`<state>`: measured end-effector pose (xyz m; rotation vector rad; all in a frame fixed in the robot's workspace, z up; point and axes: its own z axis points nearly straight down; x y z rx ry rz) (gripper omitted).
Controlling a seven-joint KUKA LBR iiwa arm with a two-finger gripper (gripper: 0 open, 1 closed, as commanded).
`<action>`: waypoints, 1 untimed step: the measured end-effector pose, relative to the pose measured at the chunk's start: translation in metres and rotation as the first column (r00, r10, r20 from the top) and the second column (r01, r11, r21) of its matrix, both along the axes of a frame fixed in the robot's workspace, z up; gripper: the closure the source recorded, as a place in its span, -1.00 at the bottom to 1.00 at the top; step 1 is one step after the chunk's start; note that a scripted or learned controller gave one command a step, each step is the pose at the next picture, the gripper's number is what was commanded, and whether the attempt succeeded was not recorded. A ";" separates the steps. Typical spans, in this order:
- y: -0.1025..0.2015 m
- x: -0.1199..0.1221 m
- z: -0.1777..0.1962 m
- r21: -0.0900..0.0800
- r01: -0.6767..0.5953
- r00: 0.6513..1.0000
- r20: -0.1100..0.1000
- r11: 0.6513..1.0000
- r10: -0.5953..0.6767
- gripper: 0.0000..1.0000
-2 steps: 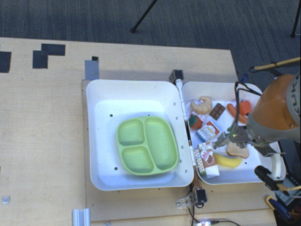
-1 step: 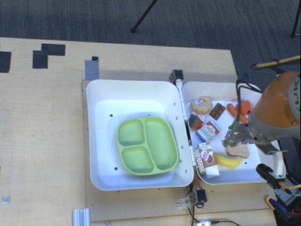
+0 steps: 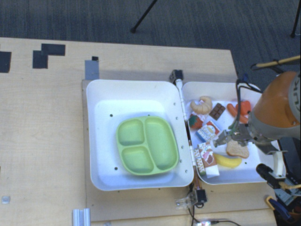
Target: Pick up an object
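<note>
Hovering: hand (image 3: 225, 138) over right bin (image 3: 263, 175)
Hand state: can't tell
Nearest obj: blue-white carton (image 3: 205, 133), just left of hand
Bread slice (image 3: 236, 149): just below-right
Banana (image 3: 228, 161): below

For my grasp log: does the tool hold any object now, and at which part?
It cannot be told. The tool is low in the right bin among the toy food, next to the bread slice.

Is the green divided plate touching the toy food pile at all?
Apart. The camera view shows the green divided plate alone in the left bin, while the toy food pile lies in the right bin, the bins' rims between them.
</note>
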<state>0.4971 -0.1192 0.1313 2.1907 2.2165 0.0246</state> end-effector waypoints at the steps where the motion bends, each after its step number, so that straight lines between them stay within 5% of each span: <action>1: 0.016 -0.005 -0.034 -0.009 0.016 1.000 -0.009 1.000 -0.016 -1.00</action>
